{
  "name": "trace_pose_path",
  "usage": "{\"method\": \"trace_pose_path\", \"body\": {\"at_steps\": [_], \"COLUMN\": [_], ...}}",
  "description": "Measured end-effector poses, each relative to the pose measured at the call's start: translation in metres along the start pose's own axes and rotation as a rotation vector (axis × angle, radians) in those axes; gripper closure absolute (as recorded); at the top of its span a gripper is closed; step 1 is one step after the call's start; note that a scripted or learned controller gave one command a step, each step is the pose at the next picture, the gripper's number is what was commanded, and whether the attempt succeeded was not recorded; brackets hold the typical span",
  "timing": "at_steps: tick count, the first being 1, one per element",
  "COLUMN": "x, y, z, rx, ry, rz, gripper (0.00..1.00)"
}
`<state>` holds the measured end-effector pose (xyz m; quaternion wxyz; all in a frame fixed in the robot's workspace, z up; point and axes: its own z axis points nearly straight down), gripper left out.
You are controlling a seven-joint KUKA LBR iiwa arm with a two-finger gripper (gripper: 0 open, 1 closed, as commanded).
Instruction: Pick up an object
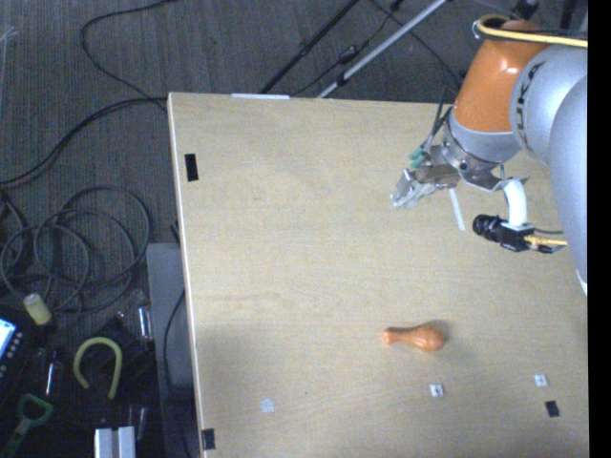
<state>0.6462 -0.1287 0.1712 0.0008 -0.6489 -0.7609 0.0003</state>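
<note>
I hang over the far right part of the tan bench top (286, 256), my grey arm (563, 113) coming in from the right with its orange band (496, 79) just above the wrist. My gripper (409, 191) points down and to the left, its pale metal tips small and blurred against the board — I cannot tell whether they stand apart or together, and nothing shows between them. The thing to pick up, an orange pear-shaped object (417, 337) with a narrow neck toward the left and a rounder bulb toward the right, lies flat on the board nearer the camera than I am — well apart from my tips, almost straight below them in the view and a touch to the right. A short black cylinder (501, 230) juts from my wrist on the right, with a white tube (516, 201) curving above it. A few small markers sit on the board: a black one (191, 166) near the far left edge, a white one (436, 389) just below the orange object, and more toward the near right corner. Left of the bench, dark cables (76, 246) loop over the grey carpet, and a green hook-shaped tool (95, 361) lies among them.
</note>
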Motion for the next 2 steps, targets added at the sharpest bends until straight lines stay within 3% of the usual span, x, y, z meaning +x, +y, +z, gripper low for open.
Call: {"method": "trace_pose_path", "body": {"at_steps": [1, 2], "x": [-0.076, -0.042], "y": [-0.025, 0.016], "z": [0.038, 0.01], "rx": [0.001, -0.002], "ry": [-0.002, -0.002], "rz": [-0.219, -0.184], "gripper": [1.0, 1.0]}}
